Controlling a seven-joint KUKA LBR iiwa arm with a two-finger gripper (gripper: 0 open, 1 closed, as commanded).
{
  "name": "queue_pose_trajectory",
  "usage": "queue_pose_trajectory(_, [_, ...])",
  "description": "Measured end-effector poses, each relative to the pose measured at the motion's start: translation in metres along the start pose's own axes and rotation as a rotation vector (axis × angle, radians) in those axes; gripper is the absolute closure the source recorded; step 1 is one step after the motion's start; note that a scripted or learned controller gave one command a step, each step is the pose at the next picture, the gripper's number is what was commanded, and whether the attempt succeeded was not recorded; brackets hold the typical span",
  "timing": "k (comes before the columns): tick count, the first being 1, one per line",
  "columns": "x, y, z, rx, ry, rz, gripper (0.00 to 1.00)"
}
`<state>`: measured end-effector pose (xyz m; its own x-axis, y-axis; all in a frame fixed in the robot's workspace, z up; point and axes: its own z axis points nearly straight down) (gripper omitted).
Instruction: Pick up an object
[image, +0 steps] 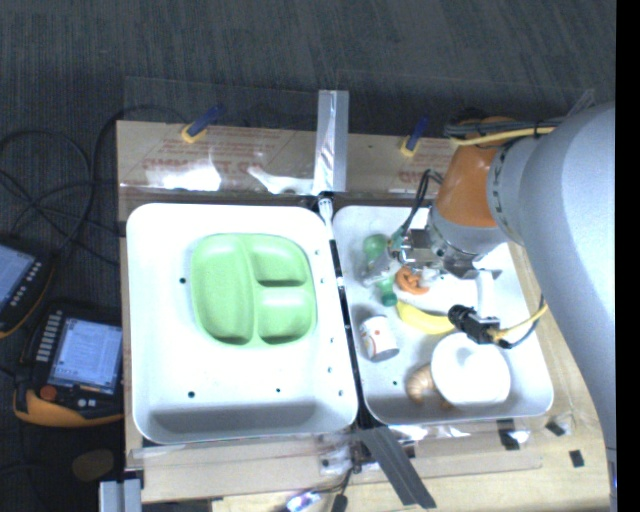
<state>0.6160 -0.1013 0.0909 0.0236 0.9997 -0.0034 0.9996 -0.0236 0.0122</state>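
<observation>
The grey arm (575, 230) is looming nearest the camera, sweeping in from the right over the right bin (535, 395), its orange band (468, 190) sitting above the wrist. The 2 white bins are lying side by side; the left bin (160, 400) is carrying a green divided tray (252, 288) near its middle. In the right bin, a white round bowl-like object (470, 372) is sitting toward the near edge, with a brownish object (420, 381) touching its left side. A yellow banana (425, 319) is lying just above them, and a small white cup (378, 337) is tilting to its left. The gripper (412, 262) is reaching down among an orange-and-white piece (411, 281) and green items (377, 247); whether it is grasping anything, I cannot tell.
</observation>
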Motion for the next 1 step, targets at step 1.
queue_pose_trajectory(1, [-0.0009, 0.0001, -0.0110, 0.005, 0.000, -0.001, 1.00])
